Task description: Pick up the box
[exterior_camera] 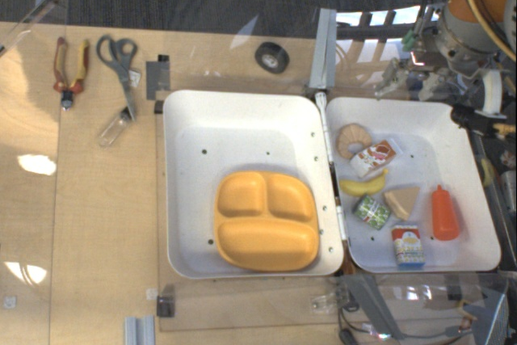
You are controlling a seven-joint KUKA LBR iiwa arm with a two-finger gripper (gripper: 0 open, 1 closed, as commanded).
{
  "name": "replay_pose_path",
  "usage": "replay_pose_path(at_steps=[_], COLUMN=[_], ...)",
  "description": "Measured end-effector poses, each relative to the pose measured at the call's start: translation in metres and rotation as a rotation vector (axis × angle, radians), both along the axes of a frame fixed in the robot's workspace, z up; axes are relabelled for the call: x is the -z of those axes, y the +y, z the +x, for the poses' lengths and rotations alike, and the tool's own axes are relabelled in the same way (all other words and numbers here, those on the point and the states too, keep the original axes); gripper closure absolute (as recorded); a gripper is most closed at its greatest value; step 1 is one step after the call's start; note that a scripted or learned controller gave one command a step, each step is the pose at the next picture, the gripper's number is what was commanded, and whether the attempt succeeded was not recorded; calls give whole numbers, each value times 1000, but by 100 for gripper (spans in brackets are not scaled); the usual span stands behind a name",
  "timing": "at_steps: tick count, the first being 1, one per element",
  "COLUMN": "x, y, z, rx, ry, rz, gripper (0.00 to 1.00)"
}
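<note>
Up at the far right, reaching in over the far edge of the right bin: grey arm with orange band, cut off by the picture's edge. Below it, a tangle of wrist hardware and cables around the gripper, too cluttered to read; cannot tell whether wide or narrow, and cannot make out anything held. In the right bin, left half, toward the far side: a red-and-white box, lying tilted, just near of a tan round pastry and just far of a banana. At the near edge of the same bin: a second, red-topped box, upright in the picture, print too small to read. Between the two: a green can touching or nearly touching a tan wedge; cannot tell which. Right of the wedge: a red bottle, well apart from the gripper. In the left bin, near half: a yellow divided tray. On the bench to the left: scissors and red-handled pliers; beyond the left bin, a dark tape roll.
</note>
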State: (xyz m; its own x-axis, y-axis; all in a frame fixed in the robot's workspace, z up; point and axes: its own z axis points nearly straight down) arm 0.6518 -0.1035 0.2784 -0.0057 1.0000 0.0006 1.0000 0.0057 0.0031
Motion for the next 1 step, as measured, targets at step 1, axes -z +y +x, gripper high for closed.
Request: replay_pose_path(at_steps=[1], x=[71], y=[-5], z=[-62], rx=[59], ry=[0], rz=[-1], gripper=[0])
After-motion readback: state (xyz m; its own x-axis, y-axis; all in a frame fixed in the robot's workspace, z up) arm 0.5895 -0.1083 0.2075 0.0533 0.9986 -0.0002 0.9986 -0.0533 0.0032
